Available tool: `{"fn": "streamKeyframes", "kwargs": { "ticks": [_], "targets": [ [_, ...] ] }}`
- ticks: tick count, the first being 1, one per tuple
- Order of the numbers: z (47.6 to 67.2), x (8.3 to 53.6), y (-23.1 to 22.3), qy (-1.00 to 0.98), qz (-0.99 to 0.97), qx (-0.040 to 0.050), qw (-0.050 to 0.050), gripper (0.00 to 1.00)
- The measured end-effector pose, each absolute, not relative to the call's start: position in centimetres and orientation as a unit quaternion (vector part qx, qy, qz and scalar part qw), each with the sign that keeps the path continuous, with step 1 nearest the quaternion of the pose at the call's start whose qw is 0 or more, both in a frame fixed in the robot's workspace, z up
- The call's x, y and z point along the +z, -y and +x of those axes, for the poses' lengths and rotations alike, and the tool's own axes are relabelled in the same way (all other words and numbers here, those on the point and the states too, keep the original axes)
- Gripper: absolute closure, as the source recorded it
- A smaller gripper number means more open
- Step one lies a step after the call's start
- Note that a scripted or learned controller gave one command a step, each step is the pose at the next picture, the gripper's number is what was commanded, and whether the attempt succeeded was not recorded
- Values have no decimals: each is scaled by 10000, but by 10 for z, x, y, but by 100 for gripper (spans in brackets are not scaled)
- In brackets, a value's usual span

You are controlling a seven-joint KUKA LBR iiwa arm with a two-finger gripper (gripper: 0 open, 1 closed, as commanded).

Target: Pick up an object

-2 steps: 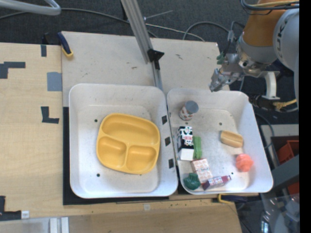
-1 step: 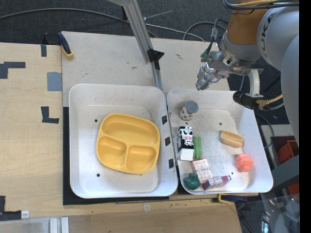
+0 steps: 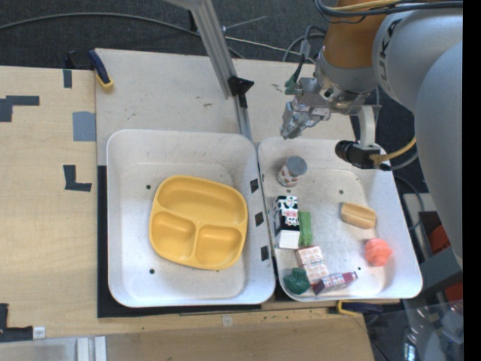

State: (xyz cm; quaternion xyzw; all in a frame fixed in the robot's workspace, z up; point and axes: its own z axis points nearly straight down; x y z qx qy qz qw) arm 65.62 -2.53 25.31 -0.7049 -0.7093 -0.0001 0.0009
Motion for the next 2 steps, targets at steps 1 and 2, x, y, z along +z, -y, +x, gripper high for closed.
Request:
{"fn": "streamKeyframes", "kwargs": {
  "ticks": [1, 2],
  "targets": [
    [660, 239, -21, 7090, -7052, 8, 14, 100],
    [653, 237, -77, 7095, -7047, 6, 15, 100]
  ]
}}
